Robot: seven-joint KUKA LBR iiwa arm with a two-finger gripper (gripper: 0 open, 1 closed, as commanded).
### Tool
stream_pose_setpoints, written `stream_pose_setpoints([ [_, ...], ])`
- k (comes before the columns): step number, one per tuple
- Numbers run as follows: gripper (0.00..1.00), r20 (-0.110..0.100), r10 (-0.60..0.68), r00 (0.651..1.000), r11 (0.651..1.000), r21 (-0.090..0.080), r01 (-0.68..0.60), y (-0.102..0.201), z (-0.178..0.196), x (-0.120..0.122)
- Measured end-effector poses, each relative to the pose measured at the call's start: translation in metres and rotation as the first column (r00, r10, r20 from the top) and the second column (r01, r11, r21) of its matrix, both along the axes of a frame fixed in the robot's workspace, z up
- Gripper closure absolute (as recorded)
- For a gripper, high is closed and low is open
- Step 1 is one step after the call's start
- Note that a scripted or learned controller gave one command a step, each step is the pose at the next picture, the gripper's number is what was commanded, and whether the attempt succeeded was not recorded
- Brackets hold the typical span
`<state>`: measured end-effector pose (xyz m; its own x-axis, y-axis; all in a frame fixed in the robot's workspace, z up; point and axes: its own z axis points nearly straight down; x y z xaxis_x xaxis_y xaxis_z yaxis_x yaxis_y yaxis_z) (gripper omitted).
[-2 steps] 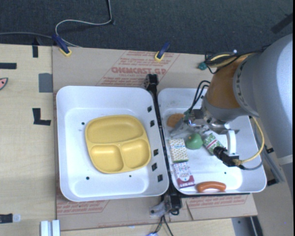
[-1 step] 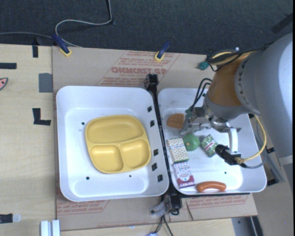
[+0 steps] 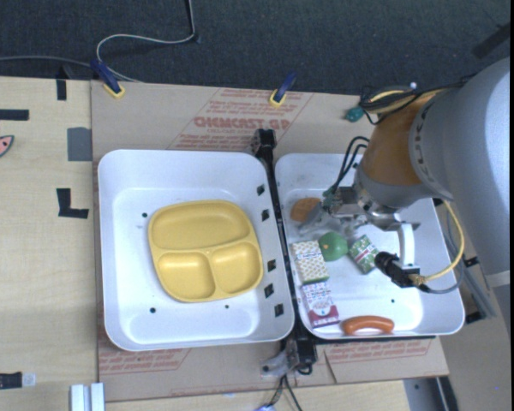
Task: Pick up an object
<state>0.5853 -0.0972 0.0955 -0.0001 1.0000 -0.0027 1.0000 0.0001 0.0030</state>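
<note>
Seen from above at a slant, two white bins are sitting side by side on a cardboard-covered table (image 3: pixel 240 118). The left bin (image 3: pixel 120 229) is holding a yellow divided plate (image 3: pixel 206 249). The right bin (image 3: pixel 437 315) is holding a green ball (image 3: pixel 332 247), a patterned carton (image 3: pixel 308 260), a red-and-white packet (image 3: pixel 319 302), a small green can (image 3: pixel 362 253), an orange sausage-shaped toy (image 3: pixel 367 324) and a brown round piece (image 3: pixel 304 208). The grey arm is reaching in from the right, its tool (image 3: pixel 343 217) hovering just above the green ball; whether it is apart or together, I cannot tell.
</note>
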Motion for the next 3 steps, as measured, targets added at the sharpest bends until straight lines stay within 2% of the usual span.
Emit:
stream_pose_setpoints([
  [1, 1.0, -0.001, 0.0, 1.0, 1.0, 0.001, 0.0, 0.0004, 0.0093, -0.0001],
  [2, 0.0, -0.001, 0.0, 1.0, 1.0, 0.001, 0.0, 0.0003, 0.0092, -0.0002],
  [3, 1.0, -0.002, 0.001, 1.0, 1.0, 0.001, -0.001, 0.0007, 0.0184, -0.0003],
])
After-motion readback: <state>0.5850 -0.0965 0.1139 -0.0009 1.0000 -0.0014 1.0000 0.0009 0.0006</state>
